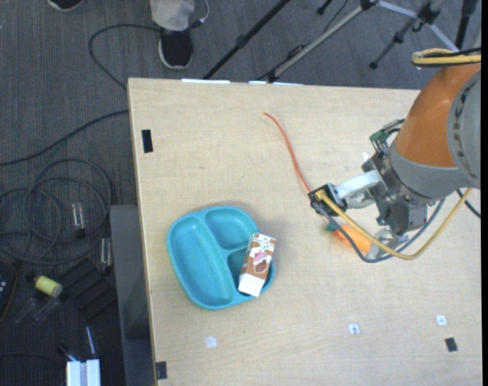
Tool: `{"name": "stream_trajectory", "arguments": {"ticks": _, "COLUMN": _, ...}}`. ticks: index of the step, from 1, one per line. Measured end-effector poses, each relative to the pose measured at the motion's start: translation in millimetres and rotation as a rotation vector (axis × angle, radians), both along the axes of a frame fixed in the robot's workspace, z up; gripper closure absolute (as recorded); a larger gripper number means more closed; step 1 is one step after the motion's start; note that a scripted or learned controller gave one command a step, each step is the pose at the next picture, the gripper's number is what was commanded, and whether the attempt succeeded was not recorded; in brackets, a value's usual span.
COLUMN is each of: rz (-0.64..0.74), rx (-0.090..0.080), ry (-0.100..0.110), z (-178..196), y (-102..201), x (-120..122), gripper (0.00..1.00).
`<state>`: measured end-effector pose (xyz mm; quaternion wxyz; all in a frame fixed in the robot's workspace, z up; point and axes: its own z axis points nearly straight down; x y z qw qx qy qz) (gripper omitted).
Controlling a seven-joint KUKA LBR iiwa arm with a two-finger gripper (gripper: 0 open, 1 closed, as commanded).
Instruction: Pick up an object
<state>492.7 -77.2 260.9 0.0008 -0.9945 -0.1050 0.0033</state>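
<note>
No legible text anywhere

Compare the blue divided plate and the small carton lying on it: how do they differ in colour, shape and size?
The blue divided plate is plain light blue; the small carton is white with red-brown print. The plate is rounded and shallow with three compartments; the carton is a boxy block. The plate is much larger; the carton covers only its right edge. Both rest on the wooden bench.

It looked like a robotics lab: a plywood tabletop [227,151] on grey carpet [51,71], loose cables [43,207] coiled underfoot, tripod legs [372,6] behind, and a bystander's shoes [177,48].
</note>
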Motion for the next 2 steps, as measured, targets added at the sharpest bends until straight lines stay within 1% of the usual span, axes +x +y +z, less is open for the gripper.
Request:
{"name": "stream_trajectory", "arguments": {"ticks": 1, "rz": 0.085, "rx": 0.000, "ry": 0.000, "z": -78.7, "y": 96.4, "x": 30.4, "gripper": 0.00}}
{"name": "stream_trajectory", "arguments": {"ticks": 2, "rz": 0.276, "rx": -0.002, "ry": -0.004, "z": 82.5, "y": 43.7, "x": -8.4, "gripper": 0.00}}
